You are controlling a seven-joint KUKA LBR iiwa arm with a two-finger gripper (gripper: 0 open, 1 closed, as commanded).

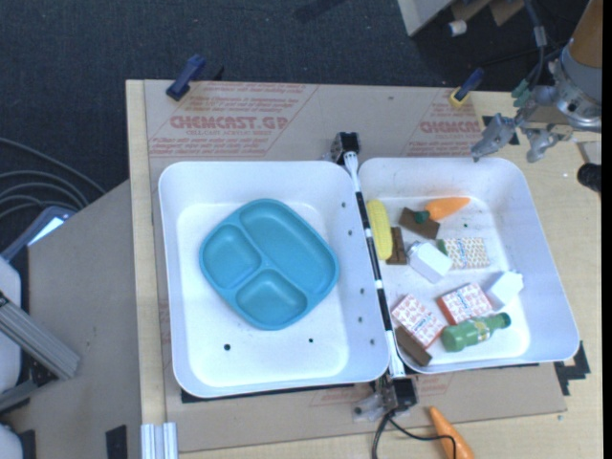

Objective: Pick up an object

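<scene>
The right bin [550,285] holds several small items: a yellow corn cob [381,229], an orange carrot [448,207], a brown block [418,221], a white block [429,260], a patterned packet [466,251], two red-and-white boxes [418,318] [465,302] and a green bottle [473,333]. My gripper [512,146] hangs above the bin's far right corner, well behind all of these. Its fingers stand open with nothing between them.
A blue divided plate [269,262] lies in the left bin [182,218]. Blue clamps [186,76] [466,86] sit on the board's far edge. An orange-handled tool [448,433] lies at the bench front. Cables trail at the left.
</scene>
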